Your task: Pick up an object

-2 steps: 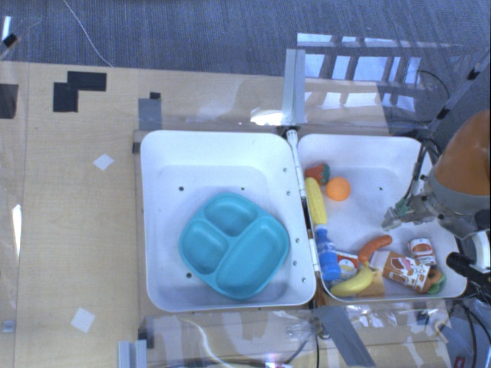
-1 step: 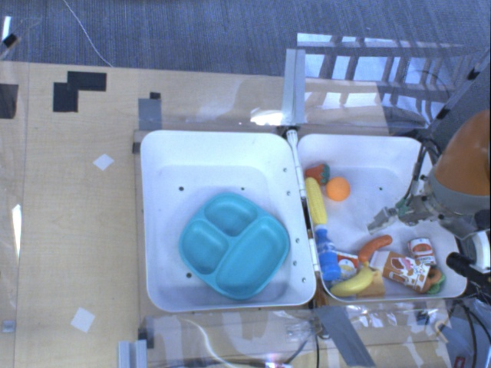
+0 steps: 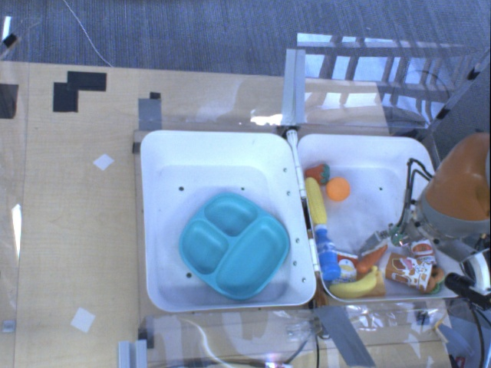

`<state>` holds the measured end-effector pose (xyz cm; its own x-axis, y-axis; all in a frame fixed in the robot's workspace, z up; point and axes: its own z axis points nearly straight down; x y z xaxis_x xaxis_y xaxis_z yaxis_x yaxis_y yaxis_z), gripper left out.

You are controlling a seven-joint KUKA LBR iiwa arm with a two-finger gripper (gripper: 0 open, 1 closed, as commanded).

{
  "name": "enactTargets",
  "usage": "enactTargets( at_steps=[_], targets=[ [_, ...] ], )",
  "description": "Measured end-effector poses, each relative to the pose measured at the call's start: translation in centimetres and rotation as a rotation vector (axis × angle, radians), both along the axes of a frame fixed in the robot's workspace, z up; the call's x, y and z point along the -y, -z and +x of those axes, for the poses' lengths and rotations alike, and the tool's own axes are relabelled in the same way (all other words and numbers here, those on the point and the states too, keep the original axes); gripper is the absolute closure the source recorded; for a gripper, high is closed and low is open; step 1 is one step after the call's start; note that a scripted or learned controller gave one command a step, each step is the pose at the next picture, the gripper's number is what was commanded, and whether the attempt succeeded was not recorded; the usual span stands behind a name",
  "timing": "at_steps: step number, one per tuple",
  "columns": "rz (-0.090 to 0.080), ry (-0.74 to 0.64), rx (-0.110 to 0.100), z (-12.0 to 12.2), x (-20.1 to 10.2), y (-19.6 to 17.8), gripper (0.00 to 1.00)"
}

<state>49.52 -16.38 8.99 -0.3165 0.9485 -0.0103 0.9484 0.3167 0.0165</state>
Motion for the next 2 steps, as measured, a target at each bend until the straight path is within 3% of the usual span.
enactTargets(
  at_steps=[1,2],
  targets=[
    [-0.002,0.001,0.009,0.3,0.0,-1.3,1.0],
    [0.005,0.097,-0.012,0.7,-3.8,-10.6,1.0]
  ],
)
